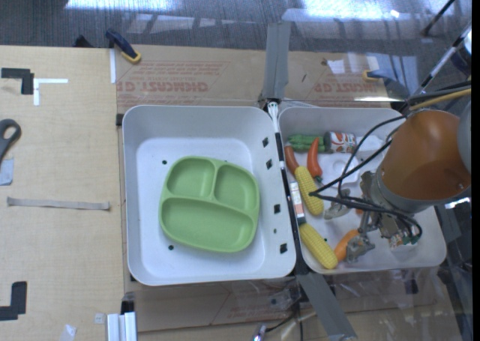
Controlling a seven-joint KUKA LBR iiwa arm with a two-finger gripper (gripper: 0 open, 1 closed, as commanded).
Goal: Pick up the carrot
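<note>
The robot's fingers (361, 246) are low in the right bin (420, 257), near its front wall. I cannot tell if they are wide or narrow. The carrot (346, 243) lies just to the left of them, maybe touching. A yellow corn (318, 246) lies further left. The green plate (211, 204) sits far left in the other bin (142, 182).

Robotics lab: taped cardboard (195, 81) bench, twin white bins (142, 182), loose cables (352, 174).
</note>
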